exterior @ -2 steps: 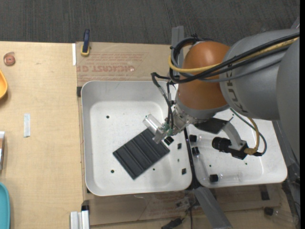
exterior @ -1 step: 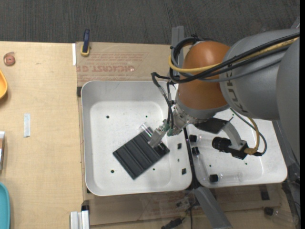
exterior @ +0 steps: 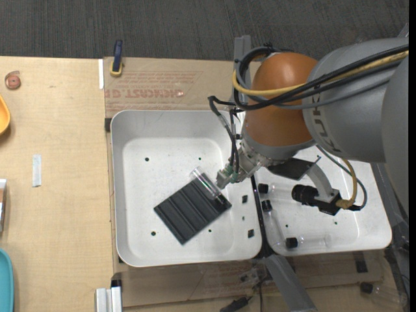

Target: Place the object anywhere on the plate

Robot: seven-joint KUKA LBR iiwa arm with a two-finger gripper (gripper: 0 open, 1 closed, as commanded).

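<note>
Two shallow white bins lie side by side on the bench (exterior: 58,226); the left bin (exterior: 117,174) holds the dark ribbed plate (exterior: 185,214), which lies flat and turned diagonal near the middle, apart from all four walls; open white floor surrounds it, most of it to the left and behind. The gripper (exterior: 227,174) hangs low over the right part of the left bin, close to the wall between the bins and just above the plate's right corner; whether it is open or closed I cannot tell, because the wrist covers it. The clear object (exterior: 203,179) is at the tip of the gripper, over the upper edge of the plate; whether it rests on the plate or is held, the view does not show. The arm (exterior: 357,96) with its orange band (exterior: 279,103) reaches in from the right and hides the back part of the right bin (exterior: 364,236). In the right bin lie small black pieces, one (exterior: 263,188) near the dividing wall, another (exterior: 291,242) near the front wall. Left of the bins are a white strip (exterior: 36,171) and a round pink thing (exterior: 12,80); an orange thing (exterior: 2,119) and a teal thing (exterior: 3,281) are cut off by the edge; a blue clamp (exterior: 117,56) stands behind the left bin, beside a cardboard sheet (exterior: 156,86).
</note>
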